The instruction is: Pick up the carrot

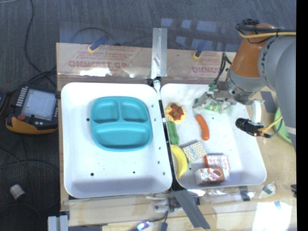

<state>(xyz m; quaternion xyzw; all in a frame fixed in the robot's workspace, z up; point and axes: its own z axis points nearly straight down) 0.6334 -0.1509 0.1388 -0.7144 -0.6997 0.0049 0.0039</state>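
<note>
Here the end effector (pixel 211 101) (grip state unclear, I cannot tell) hovers just above-right of the carrot (pixel 203 127).

A single fixed camera looks down at a slant from above the table (pixel 110 64), far enough off to take in both white bins (pixel 77 177) whole. The arm (pixel 269 57) enters from the frame's right.

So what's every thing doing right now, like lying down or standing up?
carrot: lying flat in the right bin, not held
gripper: hovering above the bin's far end, up and right of the carrot
banana: lying against the bin's left wall
blue plate: flat in the left bin, right way up
pizza slice: lying flat near the banana
</note>
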